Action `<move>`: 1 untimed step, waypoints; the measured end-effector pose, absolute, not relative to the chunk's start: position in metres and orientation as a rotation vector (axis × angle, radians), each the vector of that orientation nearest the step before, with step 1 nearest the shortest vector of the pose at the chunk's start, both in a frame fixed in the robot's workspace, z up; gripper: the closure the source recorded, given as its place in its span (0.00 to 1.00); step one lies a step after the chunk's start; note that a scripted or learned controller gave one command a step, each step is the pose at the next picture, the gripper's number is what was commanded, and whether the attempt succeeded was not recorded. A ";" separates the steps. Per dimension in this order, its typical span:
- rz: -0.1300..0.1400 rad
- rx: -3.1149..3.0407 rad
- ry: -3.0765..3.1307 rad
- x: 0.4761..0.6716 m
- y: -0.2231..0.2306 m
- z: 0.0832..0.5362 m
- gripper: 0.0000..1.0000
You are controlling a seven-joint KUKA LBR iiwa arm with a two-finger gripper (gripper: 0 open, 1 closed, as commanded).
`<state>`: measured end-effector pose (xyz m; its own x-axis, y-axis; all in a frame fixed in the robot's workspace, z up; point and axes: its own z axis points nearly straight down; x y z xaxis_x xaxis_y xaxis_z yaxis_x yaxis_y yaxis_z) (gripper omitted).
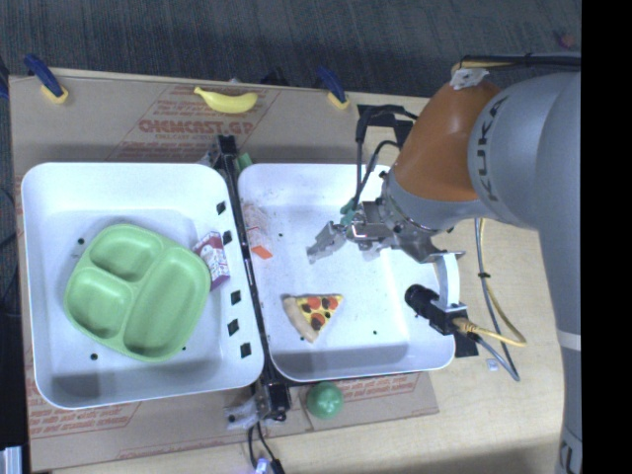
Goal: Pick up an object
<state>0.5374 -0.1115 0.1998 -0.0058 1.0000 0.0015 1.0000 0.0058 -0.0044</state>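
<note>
A toy pizza slice (pixel 313 313) lies on the floor of the right bin (pixel 395 358), near its front. A small orange piece (pixel 261 252) lies by that bin's left wall. My gripper (pixel 324 244) hangs over the middle of the right bin, above and slightly right of the pizza slice, its grey fingers (pixel 328 235) pointing left. Nothing shows between them. A green divided plate (pixel 136 289) rests in the left bin (pixel 39 265), with a small maroon packet (pixel 212 258) beside it at the right.
A yellow banana (pixel 226 98) lies on the cardboard behind the bins. A green ball (pixel 323 399) sits in front of the right bin. Cables and a black fitting (pixel 434 309) hang at the arm's right side. Blue clamps (pixel 46 78) hold the cardboard.
</note>
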 end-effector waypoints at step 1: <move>0.007 -2.210 -2.228 0.576 -0.113 0.136 0.00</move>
<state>0.5758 -0.1126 0.1355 -0.0079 1.0000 -0.0005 1.0000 0.0079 -0.0055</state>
